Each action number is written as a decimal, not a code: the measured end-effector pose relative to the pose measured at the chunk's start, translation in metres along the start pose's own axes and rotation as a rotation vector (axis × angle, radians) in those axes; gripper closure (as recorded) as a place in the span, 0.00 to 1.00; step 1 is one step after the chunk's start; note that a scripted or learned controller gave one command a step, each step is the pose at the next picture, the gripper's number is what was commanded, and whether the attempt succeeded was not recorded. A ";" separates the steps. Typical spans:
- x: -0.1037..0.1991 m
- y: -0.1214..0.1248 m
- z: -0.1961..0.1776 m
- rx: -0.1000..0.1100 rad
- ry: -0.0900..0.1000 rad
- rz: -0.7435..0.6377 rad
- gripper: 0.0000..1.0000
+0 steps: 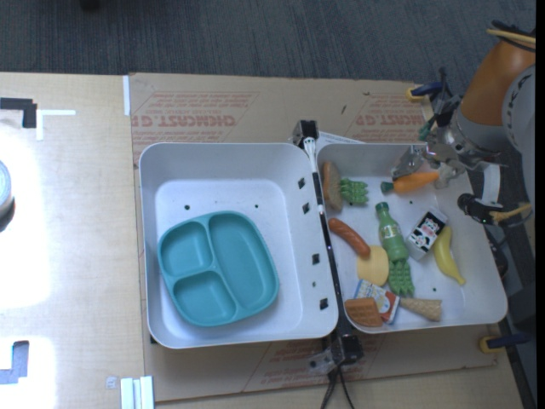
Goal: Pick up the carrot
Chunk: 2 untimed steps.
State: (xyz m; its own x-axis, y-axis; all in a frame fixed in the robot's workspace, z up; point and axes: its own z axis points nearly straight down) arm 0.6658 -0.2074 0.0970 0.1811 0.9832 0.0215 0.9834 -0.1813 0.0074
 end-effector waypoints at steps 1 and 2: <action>-0.002 -0.013 0.003 0.009 -0.018 -0.208 0.00; -0.002 -0.013 -0.006 0.012 -0.018 -0.206 1.00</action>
State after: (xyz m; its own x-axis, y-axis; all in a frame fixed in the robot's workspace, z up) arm 0.6525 -0.2067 0.1030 -0.0241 0.9997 0.0033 0.9997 0.0241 -0.0022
